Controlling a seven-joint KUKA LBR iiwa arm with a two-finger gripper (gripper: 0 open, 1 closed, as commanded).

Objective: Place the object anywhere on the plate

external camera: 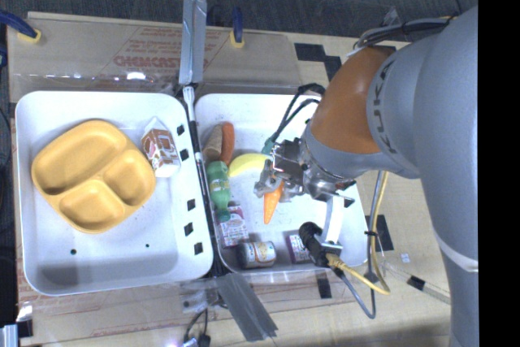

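The yellow divided plate [92,173] lies in the left bin [49,272], towards its back left. An orange carrot [270,209] points down between the fingers of my gripper [274,186], which is shut on it above the middle of the right bin [354,236]. The carrot looks lifted a little off the bin floor. The gripper is well to the right of the plate, across the divider between the bins.
A small brown-and-white carton [161,149] sits by the plate's right edge. In the right bin lie a green bottle [218,180], a yellow fruit [245,166], a red sausage [228,140], a tin can [258,253] and a few packets [233,228].
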